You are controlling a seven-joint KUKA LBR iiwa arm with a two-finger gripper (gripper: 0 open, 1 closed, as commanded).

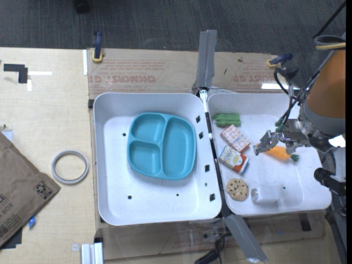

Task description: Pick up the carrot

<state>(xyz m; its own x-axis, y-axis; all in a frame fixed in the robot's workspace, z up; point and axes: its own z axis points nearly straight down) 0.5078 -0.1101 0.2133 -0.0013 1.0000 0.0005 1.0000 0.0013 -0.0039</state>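
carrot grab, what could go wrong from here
The gripper sits at the left end of the carrot, not over its middle, so the carrot may pivot or slip out. The two small boxes lie close to the left; a sweep that way could knock them.

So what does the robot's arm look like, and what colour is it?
The arm is grey with a big rounded orange band above the wrist. Black cables loop along it. Its gripper is small, grey and metallic, with thin jaws at the tip.
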